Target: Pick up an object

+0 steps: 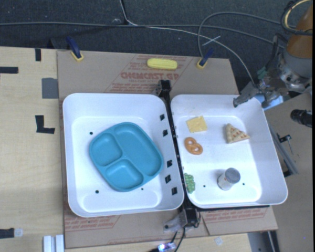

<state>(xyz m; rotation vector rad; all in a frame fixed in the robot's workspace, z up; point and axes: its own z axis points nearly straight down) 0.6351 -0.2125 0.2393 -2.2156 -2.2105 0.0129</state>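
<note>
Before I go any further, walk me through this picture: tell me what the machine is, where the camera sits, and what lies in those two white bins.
One camera looks down at a slant on a bench. The machine is a robot arm reaching in from the right; its hand hangs over the upper right corner of the right bin. I see nothing between its fingers. Whether they are open or shut is too small to tell.

The left bin holds a blue divided plate. The right bin holds a yellow cheese-like block, a pretzel, a tan wedge, a small grey can and a green piece at the left wall. A yellow object lies on the cardboard behind the bins.
</note>
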